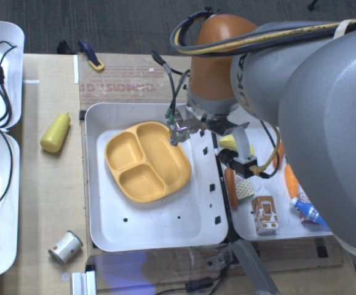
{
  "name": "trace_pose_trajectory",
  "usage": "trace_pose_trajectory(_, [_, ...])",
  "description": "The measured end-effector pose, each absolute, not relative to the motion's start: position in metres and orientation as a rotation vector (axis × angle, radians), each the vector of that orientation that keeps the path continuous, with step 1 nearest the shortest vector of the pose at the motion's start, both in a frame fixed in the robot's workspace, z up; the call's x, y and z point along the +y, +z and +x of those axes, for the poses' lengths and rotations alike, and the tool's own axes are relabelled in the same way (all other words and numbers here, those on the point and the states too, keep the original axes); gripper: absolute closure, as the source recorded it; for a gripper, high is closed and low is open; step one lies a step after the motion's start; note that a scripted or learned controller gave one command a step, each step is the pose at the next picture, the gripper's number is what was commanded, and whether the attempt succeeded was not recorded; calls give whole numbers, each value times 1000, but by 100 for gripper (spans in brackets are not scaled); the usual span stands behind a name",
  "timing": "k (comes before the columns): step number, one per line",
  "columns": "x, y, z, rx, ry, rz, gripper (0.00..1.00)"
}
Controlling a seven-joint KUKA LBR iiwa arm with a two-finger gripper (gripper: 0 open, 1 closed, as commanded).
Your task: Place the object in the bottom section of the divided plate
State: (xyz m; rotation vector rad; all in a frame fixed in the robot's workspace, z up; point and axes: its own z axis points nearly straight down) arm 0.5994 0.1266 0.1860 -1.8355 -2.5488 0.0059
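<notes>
Overhead, from the camera view, the yellow divided plate [147,161] lay flat in the left bin [104,226], sections up and open to a drop from above, while the gripper [179,129] hung at the plate's upper right rim, off the bottom section nearest the camera. Whether the jaws were spread or pressed together could not be told, nor whether they carried anything, since the wrist and cabling crowded them and the metal tips blurred together. Loose items in the right bin [251,229], a small printed box [265,214] among them, were partly hidden under the arm, so the object meant for placing could not be picked out with confidence.
</notes>
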Motion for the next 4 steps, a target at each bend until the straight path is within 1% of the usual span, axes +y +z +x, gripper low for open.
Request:
trace_pose_trajectory(1, [131,138,643,-2697,4,-1614,100])
trace_pose_trajectory(2, [79,192,584,-2675,4,-1648,100])
trace_pose_trajectory(3, [117,152,624,-2890,1,-1235,100])
trace_pose_trajectory(4, [203,140,604,-2930,2,-1135,100])
